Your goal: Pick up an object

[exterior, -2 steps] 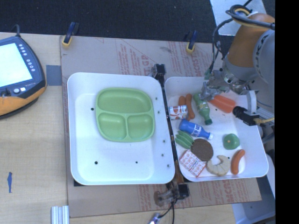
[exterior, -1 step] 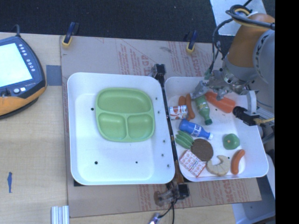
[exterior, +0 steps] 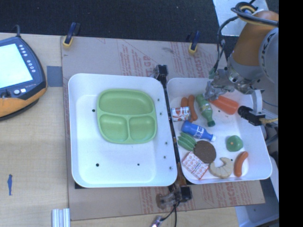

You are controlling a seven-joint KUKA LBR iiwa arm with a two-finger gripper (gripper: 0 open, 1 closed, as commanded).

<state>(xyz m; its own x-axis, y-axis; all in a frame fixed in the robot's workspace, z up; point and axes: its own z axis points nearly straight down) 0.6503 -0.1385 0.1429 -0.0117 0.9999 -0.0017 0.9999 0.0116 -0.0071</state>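
I had the arm (exterior: 253, 41) at the upper right, over the right bin (exterior: 265, 145). The left bin (exterior: 83, 141) held a green tray (exterior: 127, 116). My gripper (exterior: 218, 90) hung above the green bottle (exterior: 205, 109) and orange carrot (exterior: 226, 104); whether it was open I couldn't tell. Nothing looked lifted yet; the pickup remained.

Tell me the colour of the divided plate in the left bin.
Light green plate, camera view.

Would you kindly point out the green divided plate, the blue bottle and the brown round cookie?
green divided plate (exterior: 127, 115): camera view, on its large upper compartment.
blue bottle (exterior: 196, 131): camera view, middle of its body.
brown round cookie (exterior: 205, 151): camera view, centre of its top face.
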